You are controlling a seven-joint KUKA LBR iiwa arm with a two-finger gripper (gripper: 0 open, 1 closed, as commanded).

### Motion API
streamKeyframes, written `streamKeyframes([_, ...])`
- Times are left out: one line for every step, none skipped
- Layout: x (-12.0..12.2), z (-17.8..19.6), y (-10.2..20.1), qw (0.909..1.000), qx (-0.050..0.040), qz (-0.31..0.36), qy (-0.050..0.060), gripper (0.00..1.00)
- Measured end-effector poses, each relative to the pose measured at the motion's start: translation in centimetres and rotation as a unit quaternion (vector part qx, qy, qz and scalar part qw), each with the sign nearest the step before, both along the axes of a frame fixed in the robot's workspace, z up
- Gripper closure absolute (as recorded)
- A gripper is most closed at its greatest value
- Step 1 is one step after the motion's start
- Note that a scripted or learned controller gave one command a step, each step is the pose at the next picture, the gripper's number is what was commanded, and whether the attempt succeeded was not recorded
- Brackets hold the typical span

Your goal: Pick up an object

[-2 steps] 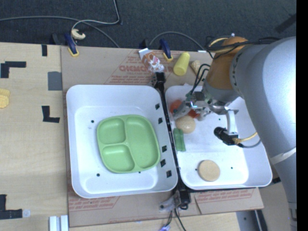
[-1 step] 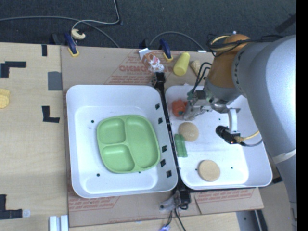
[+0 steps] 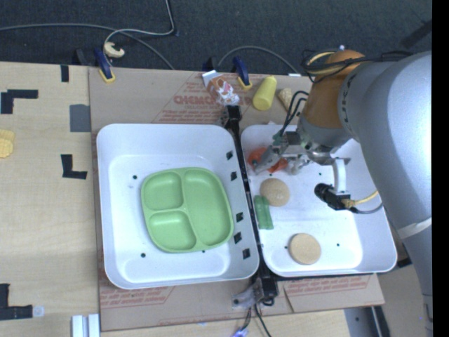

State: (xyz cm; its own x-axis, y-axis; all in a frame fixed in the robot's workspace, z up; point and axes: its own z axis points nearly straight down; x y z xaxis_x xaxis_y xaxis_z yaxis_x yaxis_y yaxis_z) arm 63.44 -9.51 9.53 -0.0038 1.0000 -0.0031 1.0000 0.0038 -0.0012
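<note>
Nearest us in the right white bin (image 3: 365, 251) lies a round tan biscuit-like disc (image 3: 305, 248), then a paler round bun (image 3: 275, 192) beside a small green block (image 3: 263, 213). Farther in, the gripper (image 3: 284, 156) hangs over a partly hidden orange-red object (image 3: 270, 161); we cannot tell its state.

Plenty of open floor around the green tray (image 3: 186, 209) in the left bin (image 3: 112, 188). Tighter in the right bin (image 3: 372, 258): arm (image 3: 379, 111) over the top half, round cookie (image 3: 305, 248), bun (image 3: 275, 192), green stick (image 3: 263, 213) crowding the divider.
</note>
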Motion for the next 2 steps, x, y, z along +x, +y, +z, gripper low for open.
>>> streamKeyframes([3.31, -0.68, -0.75, 1.0000, 0.0056, 0.001, 0.008, 0.00])
streamKeyframes([3.14, 0.22, -0.78, 0.9999, 0.0049, 0.001, 0.012, 1.00])
